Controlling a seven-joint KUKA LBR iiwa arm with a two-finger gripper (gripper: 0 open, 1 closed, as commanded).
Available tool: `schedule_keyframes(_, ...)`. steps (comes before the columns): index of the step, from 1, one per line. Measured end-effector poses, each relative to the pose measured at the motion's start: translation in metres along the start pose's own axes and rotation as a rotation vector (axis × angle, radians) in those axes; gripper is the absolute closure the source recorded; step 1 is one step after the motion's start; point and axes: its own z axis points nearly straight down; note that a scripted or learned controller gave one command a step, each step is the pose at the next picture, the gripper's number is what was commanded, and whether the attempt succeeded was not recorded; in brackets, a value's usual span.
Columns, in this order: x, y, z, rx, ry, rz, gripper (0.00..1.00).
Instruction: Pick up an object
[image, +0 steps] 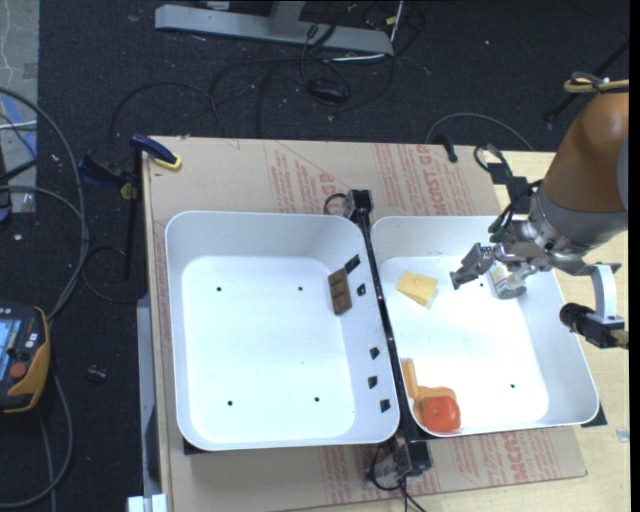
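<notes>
My gripper (487, 279) hangs over the upper right part of the right bin (520, 350), open, with nothing between its fingers. A yellow wedge (418, 289) lies on the bin floor to the gripper's left, a short gap away from it. In the same bin's near left corner sits a red ball-shaped object (441, 412) against an orange piece (411, 378). A brown bar (341, 293) rests by the right wall of the left bin (250, 340).
The divider between the two bins carries black clips (375, 352). Cables and a grey bar (270, 28) lie on the dark floor beyond the bench. A blue and yellow clamp (155, 153) sits at the bench's far left corner.
</notes>
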Motion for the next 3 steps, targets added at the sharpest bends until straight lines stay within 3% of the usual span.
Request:
schedule_keyframes(2, -0.003, -0.006, 0.115, -0.002, 0.000, 0.000, 0.00)
schedule_keyframes(3, -0.003, -0.005, 0.102, -0.006, -0.001, 0.000, 1.00)
